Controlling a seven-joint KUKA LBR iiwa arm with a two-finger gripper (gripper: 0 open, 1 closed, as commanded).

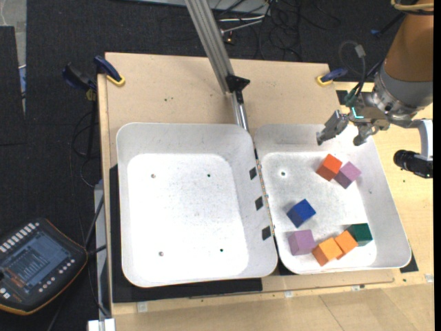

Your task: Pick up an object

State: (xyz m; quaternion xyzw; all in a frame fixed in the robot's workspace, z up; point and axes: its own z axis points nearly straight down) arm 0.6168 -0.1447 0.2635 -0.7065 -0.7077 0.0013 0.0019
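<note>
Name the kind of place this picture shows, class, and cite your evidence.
Probably a robotics lab: a robot arm's gripper hangs over a white bin of coloured blocks, with a teach pendant alongside.

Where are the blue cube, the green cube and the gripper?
blue cube (pixel 301 212), camera view, top face
green cube (pixel 360 234), camera view, top face
gripper (pixel 344 134), camera view, midway between fingertips

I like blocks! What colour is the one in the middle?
Blue, seen in the camera view.

No text, label, brand or number can be read anywhere. The handheld control pad (pixel 31 264) at the near left has a lit screen, but its writing is too small to make out.
</note>
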